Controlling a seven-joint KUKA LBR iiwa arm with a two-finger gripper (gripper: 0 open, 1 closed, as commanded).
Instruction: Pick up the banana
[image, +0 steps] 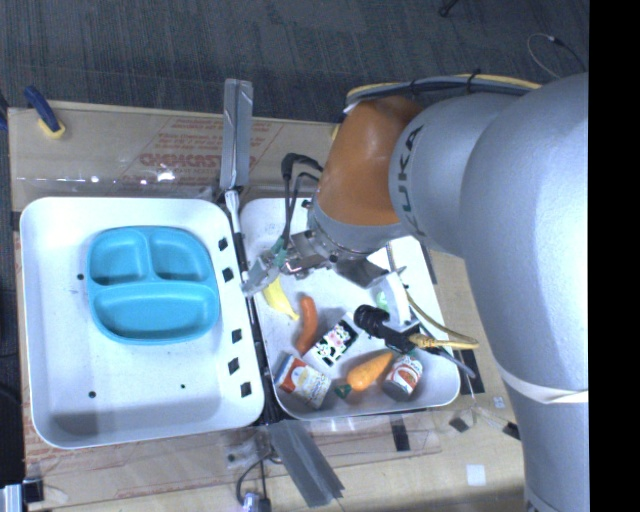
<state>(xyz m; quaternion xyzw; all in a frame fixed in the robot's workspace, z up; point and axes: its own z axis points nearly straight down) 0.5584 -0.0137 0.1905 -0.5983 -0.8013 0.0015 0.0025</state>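
banana in right bin, upper-left corner, just left of the orange sausage | gripper right above it, finger spread: can't tell | descend straight, straddle across the banana, avoid bin wall

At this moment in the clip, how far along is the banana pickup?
Done: the arm has reached into the right bin. In hand: the gripper sits right above the banana, which lies on the bin floor beside the orange sausage. Left: closing on it and lifting; nothing shows a grasp yet.
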